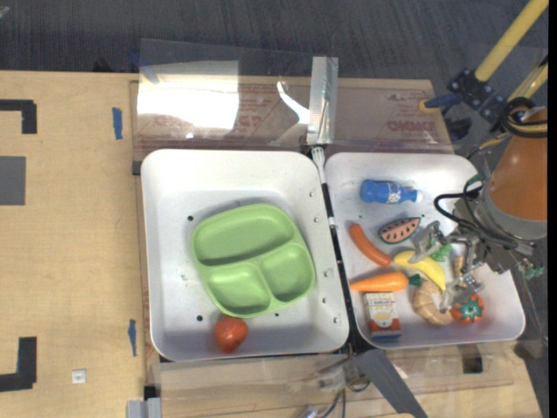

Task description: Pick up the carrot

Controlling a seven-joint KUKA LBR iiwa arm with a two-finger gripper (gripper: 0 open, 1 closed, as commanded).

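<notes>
Lower right bin: carrot lies centre-left, touching banana, above a small carton. Gripper hovers right of it over clutter, opening indiscernible. Risk: grasping banana or bread instead.

Smooth plastic, pale wood, bare metal

We see a glossy orange carrot beside the metal fingers, a matt green plastic tray in a smooth white bin, and a pale matt wooden worktop.

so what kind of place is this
Probably a robotics lab bench for pick-and-place trials: two white bins side by side on a wooden bench, toy food like the carrot and a green divided plate, and a robot arm reaching in.
</notes>
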